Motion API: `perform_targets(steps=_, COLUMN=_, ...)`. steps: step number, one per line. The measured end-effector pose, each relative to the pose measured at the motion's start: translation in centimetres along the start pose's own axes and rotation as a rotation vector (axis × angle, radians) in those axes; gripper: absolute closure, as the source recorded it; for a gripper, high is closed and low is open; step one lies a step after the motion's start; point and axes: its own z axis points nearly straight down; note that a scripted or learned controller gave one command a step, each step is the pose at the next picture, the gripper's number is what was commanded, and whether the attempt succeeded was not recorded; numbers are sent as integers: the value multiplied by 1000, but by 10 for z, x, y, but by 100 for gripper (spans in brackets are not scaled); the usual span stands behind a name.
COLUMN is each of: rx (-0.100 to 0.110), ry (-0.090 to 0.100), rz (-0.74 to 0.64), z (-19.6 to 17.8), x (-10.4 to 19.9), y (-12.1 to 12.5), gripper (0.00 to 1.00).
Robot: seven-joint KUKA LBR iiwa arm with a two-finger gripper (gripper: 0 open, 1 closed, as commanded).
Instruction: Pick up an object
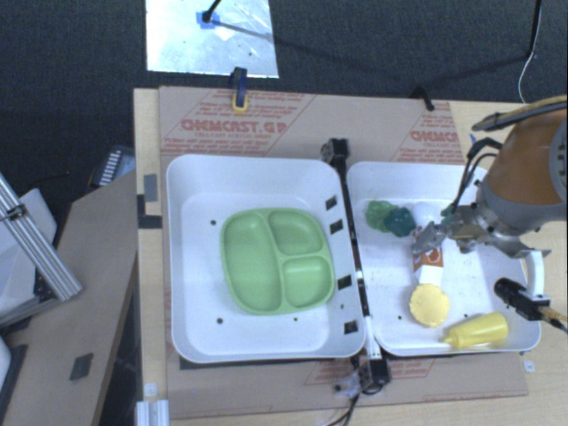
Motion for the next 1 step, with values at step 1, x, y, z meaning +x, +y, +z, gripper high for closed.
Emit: perform_targets(steps=1, rx=0, ry=0, rz=0, z=53, x=1, y=0, gripper=0)
